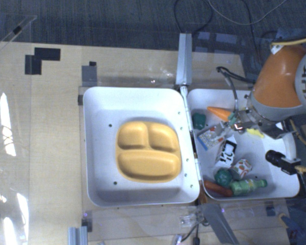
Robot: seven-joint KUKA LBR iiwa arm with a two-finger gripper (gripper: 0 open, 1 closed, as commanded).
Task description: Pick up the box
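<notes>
Camera view, looking down at a slant: the grey arm with its orange band (280, 83) reaches in from the right of the frame and hangs its two-finger gripper (238, 122) low over the right-hand shallow white bin (290, 185), among the clutter. Whether it is wide, narrow or holding anything cannot be told from here. Just below and left of it lies the small black-and-white printed box (226, 152), tilted, with bold markings too small to read. An orange carrot-shaped toy (219, 112) sits at the bin's upper part, a green bottle (248, 186) along the bottom edge. The left-hand white bin (97, 188) holds a yellow three-compartment plastic tray (148, 151), likely the drop-off spot. Partial white lettering on the arm reads "KU".
</notes>
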